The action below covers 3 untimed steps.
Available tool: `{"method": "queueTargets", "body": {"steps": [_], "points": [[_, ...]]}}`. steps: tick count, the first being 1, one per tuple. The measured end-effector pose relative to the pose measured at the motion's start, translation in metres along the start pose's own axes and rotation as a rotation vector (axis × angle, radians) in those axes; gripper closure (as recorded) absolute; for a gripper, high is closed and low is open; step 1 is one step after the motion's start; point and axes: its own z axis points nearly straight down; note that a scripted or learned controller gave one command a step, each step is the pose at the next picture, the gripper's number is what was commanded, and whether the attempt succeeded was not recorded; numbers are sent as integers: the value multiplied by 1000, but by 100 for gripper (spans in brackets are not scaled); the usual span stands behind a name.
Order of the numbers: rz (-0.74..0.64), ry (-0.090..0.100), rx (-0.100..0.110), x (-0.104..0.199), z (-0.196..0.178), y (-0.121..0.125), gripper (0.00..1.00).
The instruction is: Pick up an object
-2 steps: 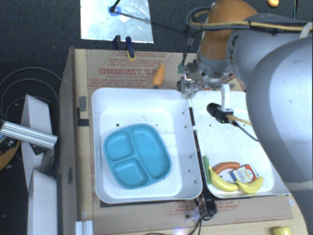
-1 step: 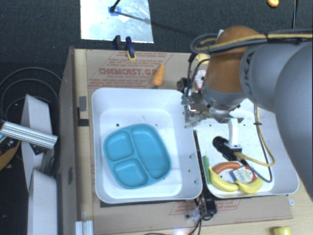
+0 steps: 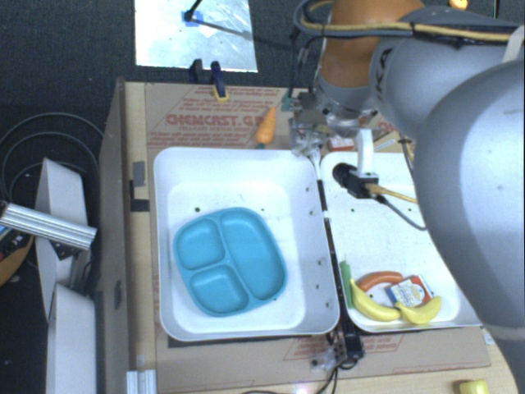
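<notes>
while near hand (image 3: 308, 148), blue tray (image 3: 230, 260) apart

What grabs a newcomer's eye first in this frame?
The grey arm with its orange band fills the upper right. A blue divided plate sits alone in the left bin. Bananas cluster with other toy food in the right bin's near corner.
</notes>
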Motion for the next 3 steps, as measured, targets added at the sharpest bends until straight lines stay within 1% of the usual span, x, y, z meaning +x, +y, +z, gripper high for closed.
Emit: {"method": "queueTargets", "body": {"steps": [1,2,3], "points": [[-1,1,9,60,29,1,100],[-1,2,8,123,46,7,100],[1,2,8,145,-3,-19,100]]}}
